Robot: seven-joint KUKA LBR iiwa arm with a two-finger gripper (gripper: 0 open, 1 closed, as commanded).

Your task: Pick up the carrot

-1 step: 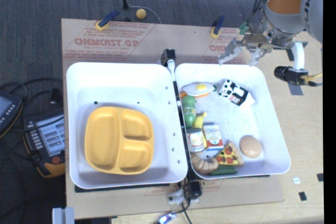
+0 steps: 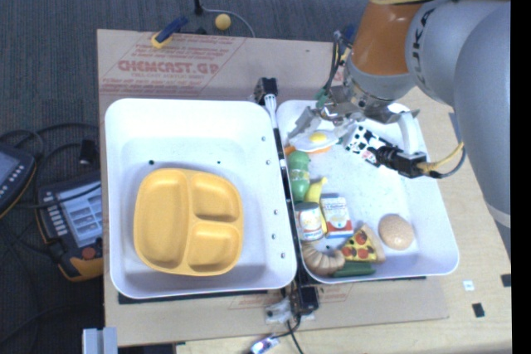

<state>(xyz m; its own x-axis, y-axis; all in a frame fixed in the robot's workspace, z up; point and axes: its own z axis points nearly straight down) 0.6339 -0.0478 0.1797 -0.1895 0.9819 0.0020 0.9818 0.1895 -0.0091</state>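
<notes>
Two bins, one carrot tucked against the divider, arm poised over the upper end of the right bin.

From my console the gripper sits just above the fried egg, and I cannot tell whether it is spread or pressed together; nothing shows pinched in it. What I take for the carrot lies at the upper left of the right bin, its orange end touching the wall, with green leaves below it. I judge it a light, stiff, smooth plastic toy, likely to slip, so I would pinch across the orange body, clear of the wall.
</notes>
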